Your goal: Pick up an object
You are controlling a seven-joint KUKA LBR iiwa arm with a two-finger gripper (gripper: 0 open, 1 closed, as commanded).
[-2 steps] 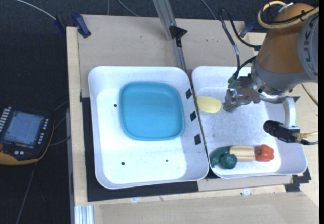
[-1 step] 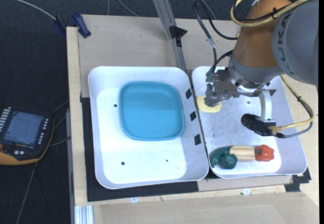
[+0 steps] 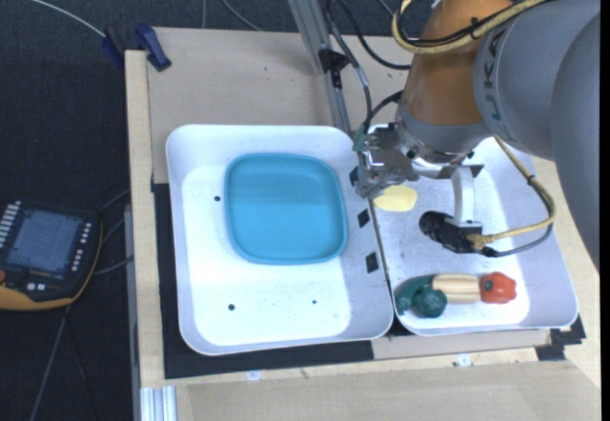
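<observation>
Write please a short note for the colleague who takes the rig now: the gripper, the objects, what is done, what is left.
Gripper: low in the right bin, beside the pale yellow piece; finger state cannot be told.
Things: blue plate in the left bin; green piece, tan block and red piece along the right bin's near edge.
Done: no pick visible.
Left: grasp and lift one object.

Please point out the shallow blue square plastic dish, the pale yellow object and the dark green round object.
Blue dish (image 3: 284,208), camera view, flat middle.
Pale yellow object (image 3: 397,199), camera view, centre.
Dark green object (image 3: 421,299), camera view, top.
</observation>
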